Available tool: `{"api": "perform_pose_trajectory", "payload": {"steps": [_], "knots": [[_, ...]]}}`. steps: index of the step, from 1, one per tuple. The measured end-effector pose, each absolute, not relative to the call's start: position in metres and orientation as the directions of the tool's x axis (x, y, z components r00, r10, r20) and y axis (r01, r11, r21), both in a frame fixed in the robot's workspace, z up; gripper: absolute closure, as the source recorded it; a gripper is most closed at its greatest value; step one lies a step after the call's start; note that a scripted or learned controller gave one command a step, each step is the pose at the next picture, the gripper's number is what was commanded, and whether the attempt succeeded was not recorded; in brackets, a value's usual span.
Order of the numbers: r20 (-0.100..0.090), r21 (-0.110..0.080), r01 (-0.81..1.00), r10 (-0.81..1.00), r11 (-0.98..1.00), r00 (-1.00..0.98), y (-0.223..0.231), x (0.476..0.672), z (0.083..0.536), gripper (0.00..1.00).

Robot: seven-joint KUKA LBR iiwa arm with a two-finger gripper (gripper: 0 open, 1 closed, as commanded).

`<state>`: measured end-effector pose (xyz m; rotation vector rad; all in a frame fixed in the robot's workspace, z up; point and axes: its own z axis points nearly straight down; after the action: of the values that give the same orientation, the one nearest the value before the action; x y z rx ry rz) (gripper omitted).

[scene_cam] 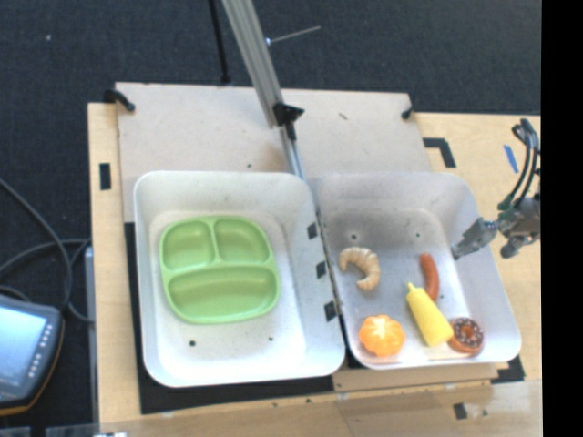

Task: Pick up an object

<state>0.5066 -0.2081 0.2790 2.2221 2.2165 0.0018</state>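
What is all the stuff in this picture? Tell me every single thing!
Bins: 2, white, side by side on the bench.
Divided plate: 1, green, in the left bin.
Croissant: 1, tan, right bin, near its middle.
Hot dog: 1, red-orange, right bin, right of the croissant.
Mustard bottle: 1, yellow, right bin, lying below the hot dog.
Orange: 1, orange, right bin, front edge.
Donut: 1, brown with sprinkles, right bin, front right corner.
Metal pole: 1, silver, slanting behind the bins.
Gripper: 1, grey, over the right bin's right rim.
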Motion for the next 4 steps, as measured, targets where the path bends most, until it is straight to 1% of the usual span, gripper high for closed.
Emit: {"api": "perform_pose_trajectory", "payload": {"steps": [1, 2, 3, 4], "knots": [[0.001, -0.004, 1.000, 1.000, 0.000, 0.000, -0.191, 0.493, 0.216, 0.00], [0.004, -0.005, 1.000, 1.000, 0.007, -0.007, -0.123, 0.489, 0.143, 0.00], [0.000, 0.001, 1.000, 1.000, 0.001, -0.001, -0.096, 0.490, 0.101, 0.00], [-0.001, 0.002, 1.000, 1.000, -0.002, 0.002, -0.099, 0.490, 0.101, 0.00]]}}
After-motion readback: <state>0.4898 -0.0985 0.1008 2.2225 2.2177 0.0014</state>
